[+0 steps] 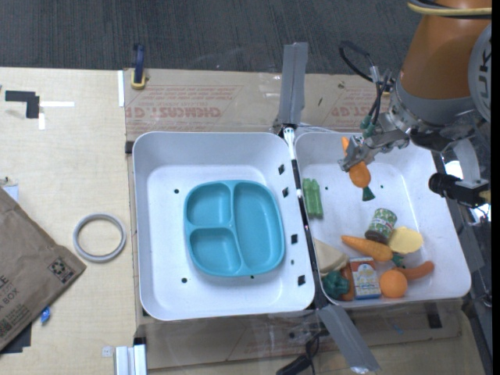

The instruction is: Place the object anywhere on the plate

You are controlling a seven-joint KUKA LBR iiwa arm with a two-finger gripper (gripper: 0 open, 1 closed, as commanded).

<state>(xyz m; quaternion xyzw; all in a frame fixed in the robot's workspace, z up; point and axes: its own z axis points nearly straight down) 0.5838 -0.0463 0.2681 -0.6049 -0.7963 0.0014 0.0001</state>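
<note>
A teal plate with three compartments lies in the middle of the left bin. My gripper hangs over the back part of the right bin, to the right of the plate. It is shut on a small orange carrot, which dangles below the fingers with its green stem pointing down. The carrot is raised off the bin floor and clear of the other toys.
The right bin's front holds a green block, a small can, a long carrot, a yellow piece, an orange and a carton. A tape ring lies on the bench to the left.
</note>
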